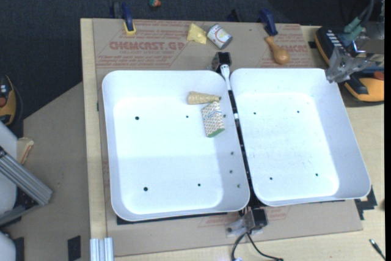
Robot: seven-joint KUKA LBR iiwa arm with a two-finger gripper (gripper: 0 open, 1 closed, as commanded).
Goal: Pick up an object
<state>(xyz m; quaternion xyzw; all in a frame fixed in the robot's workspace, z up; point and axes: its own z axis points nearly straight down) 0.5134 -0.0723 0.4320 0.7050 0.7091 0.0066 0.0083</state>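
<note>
Two objects lie in the left bin [122, 131], near its upper right corner. One is a tan cone-shaped piece [202, 98] on its side. Just below it, touching or nearly so, sits a small patterned green-and-white packet [212, 118]. The right bin [342, 131] has bare white floor. My gripper [339, 68] hangs at the far right, just beyond the right bin's upper right corner, well away from both objects, with nothing seen in it.
On the cardboard behind the bins lie a yellow wedge [197, 34], a small white cylinder [219, 36] and a wooden pear-shaped piece [278, 52]. Blue clamps [127, 17] [266, 21] grip the board's back edge. An orange device [368, 86] sits beside the gripper.
</note>
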